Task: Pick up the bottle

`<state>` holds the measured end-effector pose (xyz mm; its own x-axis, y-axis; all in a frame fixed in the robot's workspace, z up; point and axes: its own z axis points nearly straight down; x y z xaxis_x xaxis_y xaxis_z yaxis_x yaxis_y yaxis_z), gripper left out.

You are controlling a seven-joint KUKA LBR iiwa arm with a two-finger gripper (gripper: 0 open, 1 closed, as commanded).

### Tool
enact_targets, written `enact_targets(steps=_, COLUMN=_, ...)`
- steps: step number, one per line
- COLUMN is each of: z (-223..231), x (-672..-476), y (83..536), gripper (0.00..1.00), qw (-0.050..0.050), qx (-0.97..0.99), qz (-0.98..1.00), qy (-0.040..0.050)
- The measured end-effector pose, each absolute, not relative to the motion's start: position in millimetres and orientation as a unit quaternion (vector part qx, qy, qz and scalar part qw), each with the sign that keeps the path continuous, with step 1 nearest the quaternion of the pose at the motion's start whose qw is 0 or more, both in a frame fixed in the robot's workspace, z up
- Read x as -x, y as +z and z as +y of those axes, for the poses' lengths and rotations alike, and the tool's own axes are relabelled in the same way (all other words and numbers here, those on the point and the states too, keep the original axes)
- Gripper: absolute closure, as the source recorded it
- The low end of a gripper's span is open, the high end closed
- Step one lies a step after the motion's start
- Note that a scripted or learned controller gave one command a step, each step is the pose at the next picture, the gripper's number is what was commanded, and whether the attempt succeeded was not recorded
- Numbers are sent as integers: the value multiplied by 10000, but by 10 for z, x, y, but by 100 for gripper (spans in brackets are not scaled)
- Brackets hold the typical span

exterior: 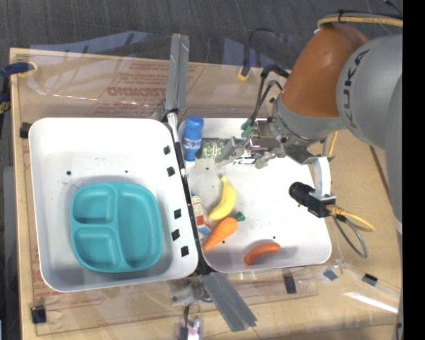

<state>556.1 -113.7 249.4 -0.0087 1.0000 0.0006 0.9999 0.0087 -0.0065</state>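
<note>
Left bin: a shallow white plastic bin that carried a teal three-compartment plastic plate, lying toward its 6 o'clock side.

Bottle: a small blue plastic bottle with a white cap and label lay in the right white bin, tucked into that bin's 10 o'clock corner, touching or almost touching the divider wall between the two bins.

Handling: it looked light, stiff and smooth, so likely slippery, and free to roll or skid if nudged. The best hold seemed to be across the blue body at mid-length, the fingers straddling its narrow width; the wall close at its 9 o'clock side left little room for a finger there.

Other items: a yellow toy banana lay at mid-bin, an orange toy carrot just below it at 6 o'clock, an orange-red sausage-shaped piece near the front rim.

End effector: metal fingers reached toward 9 o'clock, near the bottle but apart from it, nothing visibly between them. Whether they were spread or pressed together I cannot tell.

Hard to make out: a small greenish printed object between bottle and fingers was blurred. The bottle's label text was unreadable. The arm's grey and orange bulk covered the bin's 1 o'clock corner.
</note>
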Motion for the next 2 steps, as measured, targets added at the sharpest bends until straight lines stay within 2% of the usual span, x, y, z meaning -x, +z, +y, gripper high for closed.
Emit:
enact_targets(steps=1, z=-875, x=-6242, y=1885, gripper=0, qw=19, qx=7117, qz=-7025, qy=26)
enact_targets(steps=2, z=-936, x=-6426, y=1439, gripper=0, qw=-23, qx=6996, qz=-7145, qy=-5)
